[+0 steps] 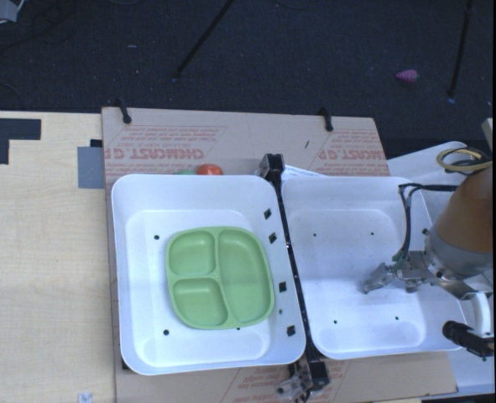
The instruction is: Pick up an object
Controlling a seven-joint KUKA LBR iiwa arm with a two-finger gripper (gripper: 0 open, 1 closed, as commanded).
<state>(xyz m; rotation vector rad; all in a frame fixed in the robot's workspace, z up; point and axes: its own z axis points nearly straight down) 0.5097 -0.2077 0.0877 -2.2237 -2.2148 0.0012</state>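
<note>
From the camera above the bench, two white bins sit side by side on a brown cardboard sheet (231, 145) printed with red lettering. The left bin (138, 217) holds a green plate (221, 277) with three compartments, lying flat near the bin's middle and slightly toward its right wall. No part of the arm is near the plate; it lies well apart from the gripper.

The arm (470, 225) comes in from the right edge, its orange band showing above the grey wrist. The gripper (380, 280) reaches over the right bin (348, 217), low over the bin's floor in its right half, pointing left toward the middle of the bin. Its metal tip looks narrow, with the parts close together, but it is too small and blurred to tell whether the fingers are spread or pressed together. Nothing can be seen between them, and no object lies on the white floor under or just beside the tip. Whether the tip touches the floor cannot be told.

Behind the left bin's back rim, a small red and green object (204, 170) peeks out on the cardboard. A black clip assembly (273, 168) sits where the two bins meet at the back, and a black strip runs down the seam between them. Pale wooden bench (38, 267) lies to the left.
</note>
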